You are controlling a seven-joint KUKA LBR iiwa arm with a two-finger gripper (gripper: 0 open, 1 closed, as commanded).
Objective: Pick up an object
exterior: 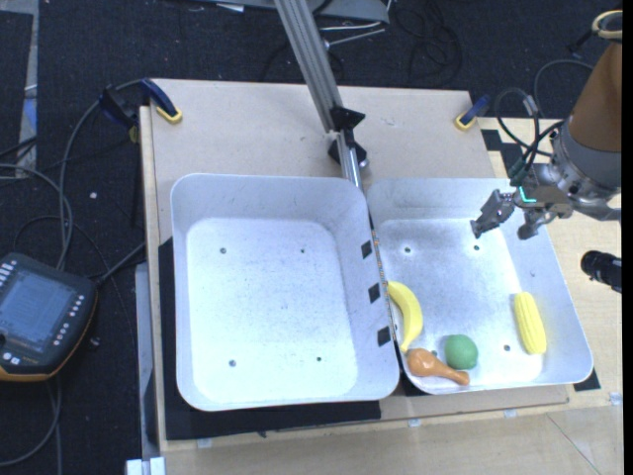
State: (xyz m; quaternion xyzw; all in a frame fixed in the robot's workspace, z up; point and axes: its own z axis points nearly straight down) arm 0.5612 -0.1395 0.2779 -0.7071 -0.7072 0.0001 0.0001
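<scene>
Camera view, gripper: the gripper is hanging over the far right part of the right bin, its two dark fingers standing apart with nothing showing between them; it is carrying nothing.
Camera view, arm: the grey arm with its orange band is reaching in from the right, its wrist sitting above the bin's far right rim.
Camera view, objects: four toy foods are lying along the near side of the right bin, well apart from the gripper.
Camera view, banana: it is lying against the left wall, curved, just beside the chicken leg.
Camera view, green ball: it is sitting near the chicken leg, at or nearly at contact; I cannot tell which.
Camera view, corn cob: it is lying alone by the right wall, its long axis running away from the camera.
Camera view, left bin: it is sitting beside the right bin with bare white floor showing.
Handling, judged: these are looking like light, stiff plastic toys, smooth and likely a little slippery, not fragile.
Grasp, judged: the corn cob is offering the easiest hold, across its narrow middle, with free space on both sides.
Risk, judged: the ball is likely to roll away; the banana is leaving little finger room by the wall.
</scene>
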